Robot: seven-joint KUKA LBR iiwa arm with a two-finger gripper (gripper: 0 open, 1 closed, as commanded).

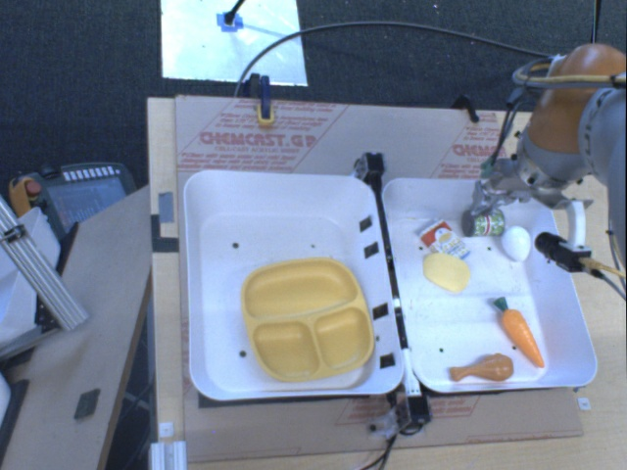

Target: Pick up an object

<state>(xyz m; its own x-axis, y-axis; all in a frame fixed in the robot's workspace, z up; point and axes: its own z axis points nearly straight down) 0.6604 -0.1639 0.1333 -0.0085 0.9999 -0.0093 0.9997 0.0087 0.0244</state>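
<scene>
Bench holding two shallow white bins side by side, seen from above at a slant

Left bin (216,223): one yellow divided tray (307,317) with three compartments, lying toward the near side

Right bin (568,346), contents:
- small green can (487,224) on its side, near the far edge
- white egg (516,244), just beside the can on its right
- red and white packet (439,236), left of the can
- pale yellow lump (447,272), touching the near edge of the packet
- orange carrot (518,332) with green top, toward the near right
- brown drumstick (483,368), near the front wall, close to the carrot

Arm: enters from the right, orange band at the upper right corner. Gripper (486,211) set low directly over the green can; whether its jaws stand wide or closed, I cannot tell
</scene>
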